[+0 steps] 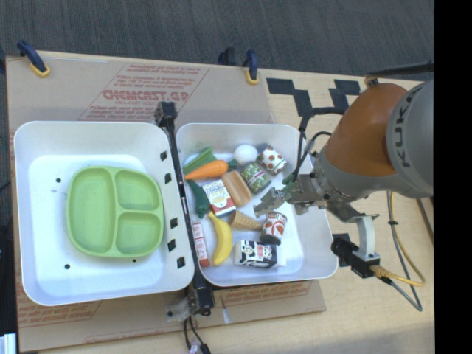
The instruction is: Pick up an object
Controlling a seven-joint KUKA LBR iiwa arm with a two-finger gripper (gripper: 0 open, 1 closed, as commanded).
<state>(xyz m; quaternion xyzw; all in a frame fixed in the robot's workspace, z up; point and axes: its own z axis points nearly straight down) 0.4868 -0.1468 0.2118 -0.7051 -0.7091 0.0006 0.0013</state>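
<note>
**Operator:** State the arm pose.

**Technician:** The arm [391, 146] enters from the right edge of the view. Its grey link and orange band sit behind and above the gripper [274, 200], to its right. The wrist is just right of the gripper and angles down toward it.

**Operator:** Gripper state?

**Technician:** The gripper points left. Finger position cannot be determined.

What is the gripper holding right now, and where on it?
Cannot tell. The gripper sits low among the toys in the right bin, with nothing clearly between its fingers.
</note>
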